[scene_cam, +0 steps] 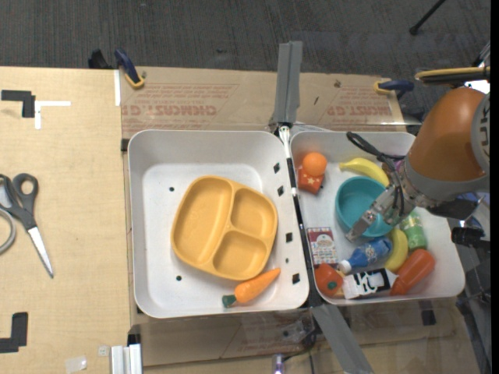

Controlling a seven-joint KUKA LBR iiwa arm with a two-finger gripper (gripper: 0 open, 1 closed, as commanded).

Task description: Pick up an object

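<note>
Currently the hand (373, 218) sits low over the right bin (446, 287), its metal fingers (363, 226) reaching onto the rim of the teal bowl (355, 202); whether they are spread or closed cannot be told, and nothing is seen between them.

Right bin contents, crowded: teal bowl, round, smooth plastic, near the bin's centre. Yellow banana (360, 167), curved, just behind the bowl. Orange ball-like toy (313, 170) toward the back left corner. Small red-and-white card or packet (321, 245), flat, against the left wall. Blue bottle-shaped toy (370, 252) just in front of the bowl. Second yellow curved piece (398, 250) and a green item (412, 235) to its right, partly hidden by the arm. Red tomato-like toy (328, 279) at the front left, touching a black-and-white box (369, 282). Elongated orange-red piece (412, 272) at the front right.

Left bin (148, 209): yellow divided plate (224, 227), three compartments, rounded corners, matte plastic, lying flat near the centre. Toy carrot (251, 287), orange with a green stub, lies just in front of the plate.

Both bins are shallow, white, smooth-walled, side by side on the tabletop (62, 209), light wood in tone. Scissors (30, 216) with grey handles lie well to the left.
</note>
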